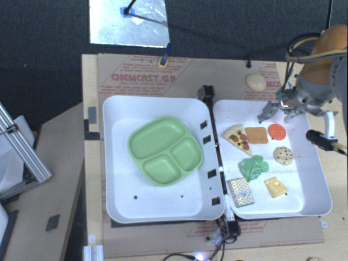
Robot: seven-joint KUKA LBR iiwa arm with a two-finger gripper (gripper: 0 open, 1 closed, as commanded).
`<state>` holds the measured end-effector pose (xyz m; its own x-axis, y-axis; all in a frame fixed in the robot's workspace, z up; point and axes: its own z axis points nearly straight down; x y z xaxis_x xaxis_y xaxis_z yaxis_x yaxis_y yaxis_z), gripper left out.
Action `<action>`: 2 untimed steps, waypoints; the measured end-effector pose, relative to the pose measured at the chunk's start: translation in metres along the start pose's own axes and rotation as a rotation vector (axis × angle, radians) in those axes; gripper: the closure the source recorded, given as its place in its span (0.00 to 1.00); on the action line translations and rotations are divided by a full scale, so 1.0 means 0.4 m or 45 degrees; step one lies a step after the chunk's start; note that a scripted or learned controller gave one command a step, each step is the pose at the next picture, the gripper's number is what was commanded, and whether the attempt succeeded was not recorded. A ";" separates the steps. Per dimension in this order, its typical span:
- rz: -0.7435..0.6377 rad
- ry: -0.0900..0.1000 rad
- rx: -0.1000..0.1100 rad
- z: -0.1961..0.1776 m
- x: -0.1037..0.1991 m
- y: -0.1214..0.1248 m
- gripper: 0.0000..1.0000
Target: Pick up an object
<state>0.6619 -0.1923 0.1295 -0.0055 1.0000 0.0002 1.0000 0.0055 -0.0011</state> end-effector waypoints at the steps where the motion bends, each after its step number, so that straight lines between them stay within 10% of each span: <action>1: -0.002 -0.001 -0.003 0.116 0.002 0.002 0.00; 2: -0.005 -0.005 -0.012 0.080 0.000 0.007 1.00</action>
<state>0.6647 -0.1922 0.0977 -0.0091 1.0000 -0.0036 0.9999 0.0091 0.0081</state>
